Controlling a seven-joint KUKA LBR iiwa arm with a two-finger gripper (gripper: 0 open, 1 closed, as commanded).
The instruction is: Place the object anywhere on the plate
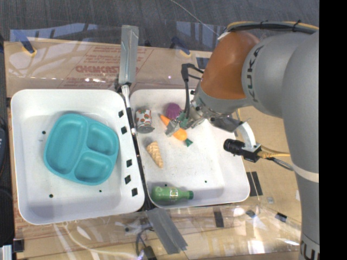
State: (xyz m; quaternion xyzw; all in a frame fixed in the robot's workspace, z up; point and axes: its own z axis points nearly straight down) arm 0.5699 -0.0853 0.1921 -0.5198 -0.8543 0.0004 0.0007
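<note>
A teal divided plate (81,148) lies in the left bin (27,188). In the right bin (217,172), a small orange carrot toy with a green top (180,136) lies near the middle. My gripper (181,123) is low over the carrot's upper end, right beside a purple round object (172,110). The arm's wrist hides much of the gripper from above.
The right bin also holds a small can (143,119) near the divider, a tan cone-shaped piece (155,153) and a green bottle (171,194) lying along the front wall. The big grey and orange arm (244,75) covers the bin's back right.
</note>
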